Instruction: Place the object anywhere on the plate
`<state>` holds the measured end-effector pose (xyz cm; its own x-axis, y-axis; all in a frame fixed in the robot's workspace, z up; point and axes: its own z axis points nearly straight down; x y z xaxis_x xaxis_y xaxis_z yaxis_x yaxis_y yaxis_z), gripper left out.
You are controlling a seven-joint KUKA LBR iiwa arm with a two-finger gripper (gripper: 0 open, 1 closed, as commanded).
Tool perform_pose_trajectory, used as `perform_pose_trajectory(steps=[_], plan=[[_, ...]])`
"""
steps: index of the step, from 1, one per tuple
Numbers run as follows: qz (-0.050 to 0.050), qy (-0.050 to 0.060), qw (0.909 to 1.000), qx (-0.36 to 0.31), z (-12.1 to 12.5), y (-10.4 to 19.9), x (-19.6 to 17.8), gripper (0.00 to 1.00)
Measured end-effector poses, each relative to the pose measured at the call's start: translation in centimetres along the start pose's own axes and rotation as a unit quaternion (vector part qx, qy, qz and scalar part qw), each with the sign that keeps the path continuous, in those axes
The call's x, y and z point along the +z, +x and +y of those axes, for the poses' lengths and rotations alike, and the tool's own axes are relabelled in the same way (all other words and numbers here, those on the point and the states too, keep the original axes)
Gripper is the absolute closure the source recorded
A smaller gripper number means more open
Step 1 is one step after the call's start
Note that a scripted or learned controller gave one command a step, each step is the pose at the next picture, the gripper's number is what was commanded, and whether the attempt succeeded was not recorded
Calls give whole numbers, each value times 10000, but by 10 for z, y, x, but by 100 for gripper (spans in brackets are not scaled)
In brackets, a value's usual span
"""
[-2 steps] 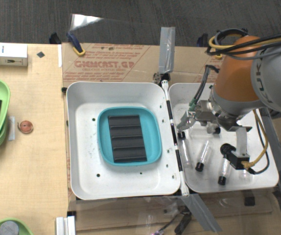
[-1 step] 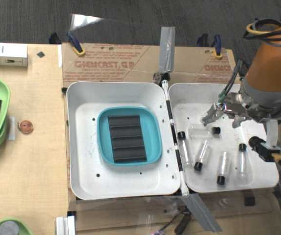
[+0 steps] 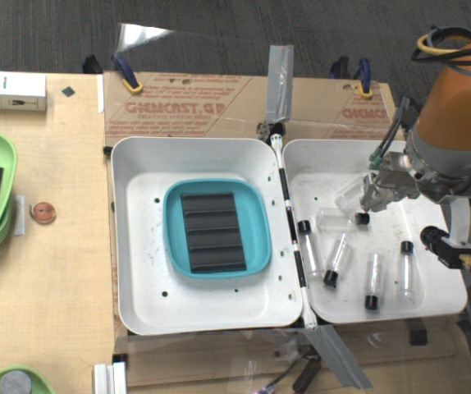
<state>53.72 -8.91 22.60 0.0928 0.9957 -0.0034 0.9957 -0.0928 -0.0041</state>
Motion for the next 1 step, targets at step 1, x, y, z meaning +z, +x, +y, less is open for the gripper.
perform_pose_trajectory(steps=[1], plan=[[12, -4, 9978, -670, -21, 38, 36, 100]])
